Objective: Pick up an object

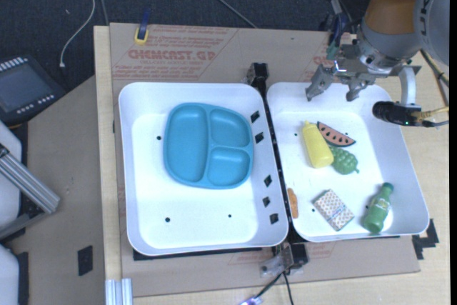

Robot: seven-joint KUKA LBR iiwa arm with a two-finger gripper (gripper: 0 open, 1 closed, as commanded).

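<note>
My gripper (335, 87) hangs over the far edge of the right bin (400, 146), its two fingers spread wide with nothing between them. Below it in that bin lie a yellow bottle-like object (316, 145), a watermelon slice (335, 133) and a green broccoli-like piece (345, 161). Nearer the front lie a patterned small box (333, 209), a green bottle (378, 208) and a thin orange stick (293, 202) by the left wall. The gripper stands apart from all of them, roughly a hand's width behind the yellow object.
The left bin (143, 218) holds a blue divided plate (208, 145). Black clips (258, 73) join the bins along the middle wall. A black device (396, 112) with a cable sticks out on the arm's right. Cables cross the dark floor behind the bench.
</note>
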